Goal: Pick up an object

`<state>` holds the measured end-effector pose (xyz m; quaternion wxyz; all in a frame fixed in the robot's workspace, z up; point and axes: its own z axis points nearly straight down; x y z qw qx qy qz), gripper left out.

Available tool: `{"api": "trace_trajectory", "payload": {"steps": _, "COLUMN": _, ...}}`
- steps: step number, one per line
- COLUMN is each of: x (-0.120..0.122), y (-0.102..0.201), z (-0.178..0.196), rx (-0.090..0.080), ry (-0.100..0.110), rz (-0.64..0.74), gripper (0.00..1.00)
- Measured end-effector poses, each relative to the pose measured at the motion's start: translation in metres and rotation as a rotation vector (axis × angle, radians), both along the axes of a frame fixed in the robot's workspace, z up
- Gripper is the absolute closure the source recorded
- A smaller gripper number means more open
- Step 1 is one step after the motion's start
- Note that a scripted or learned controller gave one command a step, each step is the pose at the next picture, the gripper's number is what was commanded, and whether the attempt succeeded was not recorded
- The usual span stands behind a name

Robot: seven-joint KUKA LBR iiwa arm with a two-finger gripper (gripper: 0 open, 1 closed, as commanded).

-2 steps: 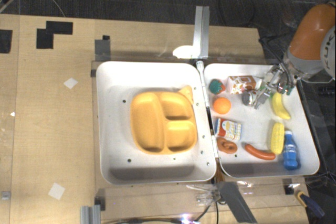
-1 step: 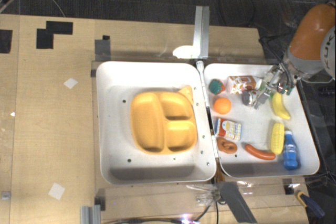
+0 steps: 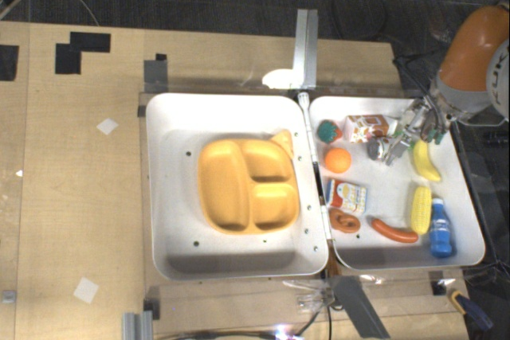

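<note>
Where tool [image 3: 392, 147] hovers, banana [image 3: 426, 160] lengthwise.

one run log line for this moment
arm: in from right | end effector: low in right bin, beside banana and carton | held: nothing seen | left bin: yellow tray

Arm [image 3: 478, 64] cut off at right edge — claw [image 3: 396, 146] blurred
</note>
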<state>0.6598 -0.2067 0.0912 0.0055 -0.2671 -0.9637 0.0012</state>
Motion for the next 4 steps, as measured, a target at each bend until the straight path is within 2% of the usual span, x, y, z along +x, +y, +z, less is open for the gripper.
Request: {"api": "trace_trajectory", "payload": {"steps": 4, "x": 0.0, "y": 0.0, "z": 0.0, "rx": 0.0, "ry": 0.0, "rz": 0.0, "gripper": 0.0}}
